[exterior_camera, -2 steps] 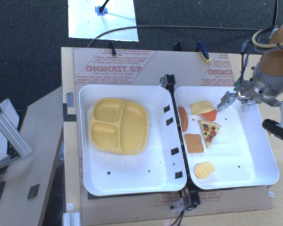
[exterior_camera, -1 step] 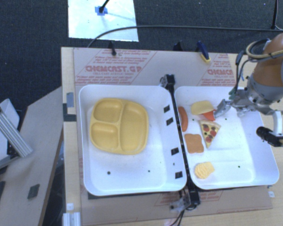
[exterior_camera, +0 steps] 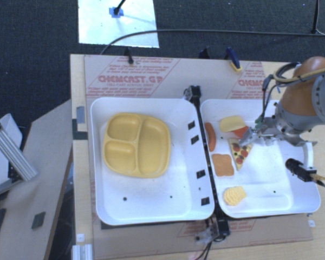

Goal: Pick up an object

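Down in the right bin [exterior_camera: 300,199], the gripper [exterior_camera: 253,138] hangs low over the toy food, its fingers [exterior_camera: 248,141] reaching toward the pizza slice [exterior_camera: 239,153]. Whether they are apart or together I cannot tell; the tips blur into the slice's top edge, and nothing is plainly seen held between them.

The pizza slice is a small wedge with a pale crust, red topping and dark dots, its point aimed away from the fingers toward the bin's near side. Just above the fingertips lies a yellow bun-like piece [exterior_camera: 231,123] with a red piece [exterior_camera: 239,132] tucked under its edge. Farther left of the fingers, an orange-red sausage [exterior_camera: 210,136] lies along the bin's left wall. Below the slice's left side sits a flat orange-brown slab [exterior_camera: 223,164], and nearer the front wall a ridged yellow piece [exterior_camera: 234,195].

Open white floor stretches to the right of the fingers and below them, out to the right and front walls. The food crowds the bin's left half, close to the dividing rim [exterior_camera: 203,156] with its black clips.

Across that rim, the left bin [exterior_camera: 114,210] holds a yellow divided plate [exterior_camera: 135,145], well apart from the fingers.
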You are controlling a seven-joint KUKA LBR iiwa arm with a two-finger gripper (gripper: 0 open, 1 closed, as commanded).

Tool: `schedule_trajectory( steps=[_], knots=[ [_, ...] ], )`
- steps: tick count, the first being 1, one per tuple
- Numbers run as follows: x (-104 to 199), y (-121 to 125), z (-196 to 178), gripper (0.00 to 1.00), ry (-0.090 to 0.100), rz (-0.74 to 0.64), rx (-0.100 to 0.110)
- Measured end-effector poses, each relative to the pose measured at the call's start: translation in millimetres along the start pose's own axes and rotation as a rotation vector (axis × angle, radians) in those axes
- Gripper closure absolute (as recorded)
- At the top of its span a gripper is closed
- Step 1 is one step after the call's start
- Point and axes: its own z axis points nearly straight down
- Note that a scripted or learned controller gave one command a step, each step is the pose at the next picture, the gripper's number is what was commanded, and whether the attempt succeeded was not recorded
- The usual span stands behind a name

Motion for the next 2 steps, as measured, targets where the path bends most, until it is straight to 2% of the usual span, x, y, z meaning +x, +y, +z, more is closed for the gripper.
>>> schedule_trajectory(
  steps=[1, 2],
  knots=[
    [0, 3, -14, 1.0, -0.001, 0.0, -0.007],
    [-5, 1, -58, 1.0, -0.002, 0.001, -0.008]
  ],
)
